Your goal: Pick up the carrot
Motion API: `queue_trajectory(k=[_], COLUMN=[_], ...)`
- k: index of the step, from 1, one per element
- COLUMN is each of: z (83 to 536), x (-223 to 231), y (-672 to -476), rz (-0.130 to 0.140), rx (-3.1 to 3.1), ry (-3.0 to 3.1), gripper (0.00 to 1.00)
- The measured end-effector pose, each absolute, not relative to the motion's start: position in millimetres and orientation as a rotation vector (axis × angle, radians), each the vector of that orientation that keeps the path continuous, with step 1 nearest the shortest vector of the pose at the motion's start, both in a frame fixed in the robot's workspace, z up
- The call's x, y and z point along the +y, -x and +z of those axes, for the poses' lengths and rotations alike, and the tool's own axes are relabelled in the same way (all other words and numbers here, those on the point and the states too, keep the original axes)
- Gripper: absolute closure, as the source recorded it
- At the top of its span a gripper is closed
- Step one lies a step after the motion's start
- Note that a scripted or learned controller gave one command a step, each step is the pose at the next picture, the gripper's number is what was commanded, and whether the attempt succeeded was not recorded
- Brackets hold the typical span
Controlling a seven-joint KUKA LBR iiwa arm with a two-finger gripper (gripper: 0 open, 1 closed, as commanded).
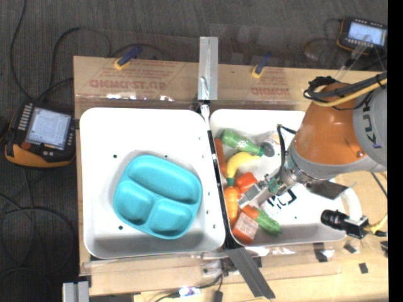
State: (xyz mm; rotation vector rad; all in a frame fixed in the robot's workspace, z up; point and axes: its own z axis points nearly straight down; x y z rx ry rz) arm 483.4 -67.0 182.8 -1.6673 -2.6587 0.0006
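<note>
At the frame's lower middle, your half-open, empty claw [255, 192] hovered beside the carrot [230, 205]: probably light, stiff, slick plastic; grip mid-body.

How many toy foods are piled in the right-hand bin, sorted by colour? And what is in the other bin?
Right bin, as far as the pile lets me tell:
Green: 2, a bottle-like piece and a small piece
Yellow: 1, the banana
Orange or red: 3, the carrot, a red piece, a red-orange packet
Left bin: 1 blue divided tray
Total: 7
</note>
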Motion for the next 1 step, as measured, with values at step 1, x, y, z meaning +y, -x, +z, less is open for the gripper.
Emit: queue_trajectory(k=[1], z=[107.9], x=[-100.9], y=[-497.5], rz=[0.0], rx=[-2.713], ry=[1.578], gripper=[0.0])
